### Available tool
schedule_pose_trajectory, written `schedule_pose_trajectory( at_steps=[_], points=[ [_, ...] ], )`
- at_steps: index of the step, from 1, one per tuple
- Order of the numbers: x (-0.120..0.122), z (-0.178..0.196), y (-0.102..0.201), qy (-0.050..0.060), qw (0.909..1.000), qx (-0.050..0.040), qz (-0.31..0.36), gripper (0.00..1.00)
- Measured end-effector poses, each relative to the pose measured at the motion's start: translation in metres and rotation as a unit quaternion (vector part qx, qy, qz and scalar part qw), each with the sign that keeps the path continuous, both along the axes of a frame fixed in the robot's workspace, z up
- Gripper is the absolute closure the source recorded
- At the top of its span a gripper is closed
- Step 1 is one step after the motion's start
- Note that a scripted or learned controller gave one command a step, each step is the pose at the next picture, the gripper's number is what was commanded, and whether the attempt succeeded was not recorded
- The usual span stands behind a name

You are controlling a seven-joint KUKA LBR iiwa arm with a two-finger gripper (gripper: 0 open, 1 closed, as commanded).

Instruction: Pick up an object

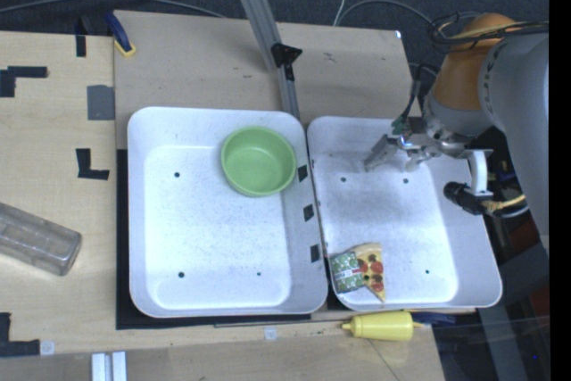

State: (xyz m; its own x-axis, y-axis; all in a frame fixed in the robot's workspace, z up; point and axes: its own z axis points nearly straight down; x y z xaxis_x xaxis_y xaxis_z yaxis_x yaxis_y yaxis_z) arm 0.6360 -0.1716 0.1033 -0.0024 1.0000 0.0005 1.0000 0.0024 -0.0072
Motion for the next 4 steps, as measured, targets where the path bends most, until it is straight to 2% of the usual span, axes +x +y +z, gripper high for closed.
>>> schedule_pose_trajectory(
  at_steps=[1, 2, 3, 4],
  points=[
    [0.0, -0.016, 0.001, -0.002, 1.0, -0.001, 0.0, 0.0],
    [0.0, -0.005, 0.001, -0.002, 1.0, -0.0011, 0.001, 1.0],
    [0.0, 0.038, 0.004, -0.005, 1.0, -0.0004, 0.0, 1.0],
    [-0.002, 0.098, -0.003, -0.006, 1.0, -0.0013, -0.001, 1.0]
  ],
)
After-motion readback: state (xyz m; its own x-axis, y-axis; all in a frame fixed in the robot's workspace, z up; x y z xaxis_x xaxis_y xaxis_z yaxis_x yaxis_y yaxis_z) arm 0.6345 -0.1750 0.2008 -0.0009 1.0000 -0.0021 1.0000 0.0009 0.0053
